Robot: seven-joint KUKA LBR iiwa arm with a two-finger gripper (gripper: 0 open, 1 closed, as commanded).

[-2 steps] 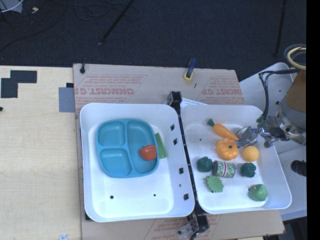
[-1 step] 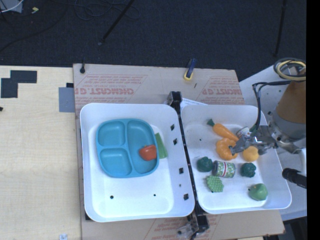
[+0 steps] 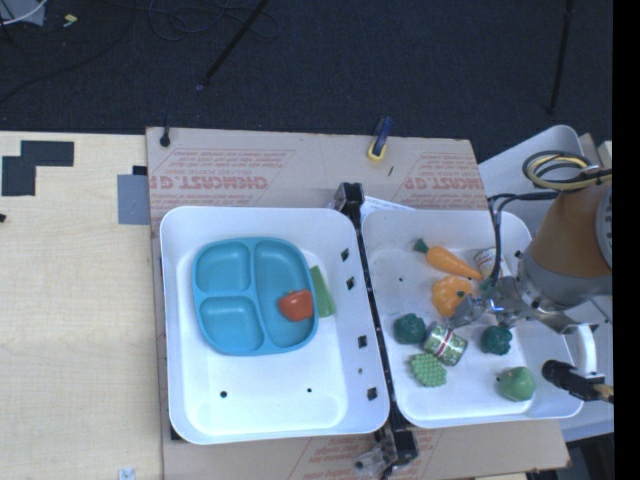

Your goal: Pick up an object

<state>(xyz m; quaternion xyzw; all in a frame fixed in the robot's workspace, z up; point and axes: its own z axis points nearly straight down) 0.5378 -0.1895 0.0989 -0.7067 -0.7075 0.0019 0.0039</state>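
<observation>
Blue divided plate (image 3: 232,298) — one; red piece (image 3: 295,306) — one.

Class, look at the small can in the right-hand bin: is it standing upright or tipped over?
Tipped over. The can lies on its side on the right bin floor, its label band facing up, beside the green mesh piece.

Glossy white plastic bins (image 3: 260,408) sit on matt brown cardboard (image 3: 250,173).

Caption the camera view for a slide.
Tool low in the right bin among toy food; blue divided plate sits in the left bin.
</observation>
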